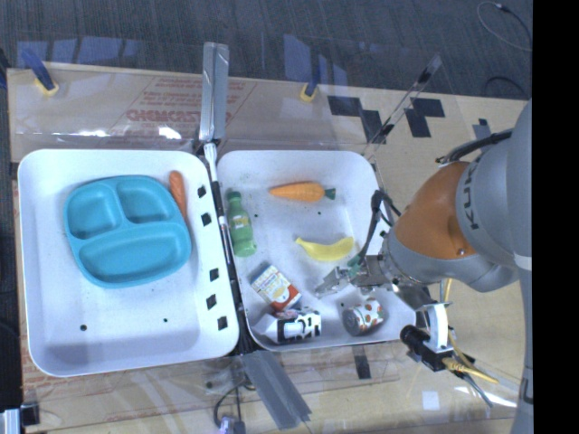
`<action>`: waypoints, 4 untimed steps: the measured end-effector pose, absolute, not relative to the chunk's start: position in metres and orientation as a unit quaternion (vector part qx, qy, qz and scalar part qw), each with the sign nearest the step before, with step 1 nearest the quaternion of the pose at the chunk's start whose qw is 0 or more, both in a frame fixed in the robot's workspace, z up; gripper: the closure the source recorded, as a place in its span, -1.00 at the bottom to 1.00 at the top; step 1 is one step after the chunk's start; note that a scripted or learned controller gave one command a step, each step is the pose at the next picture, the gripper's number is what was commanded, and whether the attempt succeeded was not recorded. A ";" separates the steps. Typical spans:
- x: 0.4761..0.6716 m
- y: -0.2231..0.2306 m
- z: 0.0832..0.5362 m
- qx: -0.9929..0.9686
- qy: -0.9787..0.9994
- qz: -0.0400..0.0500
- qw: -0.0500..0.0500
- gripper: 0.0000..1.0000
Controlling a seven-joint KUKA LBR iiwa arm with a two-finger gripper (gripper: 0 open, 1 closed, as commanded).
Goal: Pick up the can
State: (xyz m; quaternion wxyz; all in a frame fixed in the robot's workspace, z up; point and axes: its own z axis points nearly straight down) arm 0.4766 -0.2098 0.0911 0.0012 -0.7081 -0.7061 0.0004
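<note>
Hovering low in the right bin, the end effector, prongs apart and empty, sits just beside the can in the near corner; closing here risks grabbing the banana or nudging the can against the wall

Floor: dark grey carpet ran across the top of the frame.
Bench: pale, taped board lay below it.

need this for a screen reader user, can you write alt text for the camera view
The arm's tool hangs low in the right bin, just left of the can lying near its front wall, with nothing visibly held. That bin also holds a banana, carrot, green bottle and small carton; the left bin holds a blue divided plate.
</note>
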 end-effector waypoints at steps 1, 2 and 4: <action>0.476 -0.200 0.091 -0.736 -0.677 0.001 0.002 -1.00; 0.477 -0.207 0.091 -0.749 -0.663 0.001 0.001 -1.00; 0.477 -0.206 0.101 -0.747 -0.664 0.001 0.001 -1.00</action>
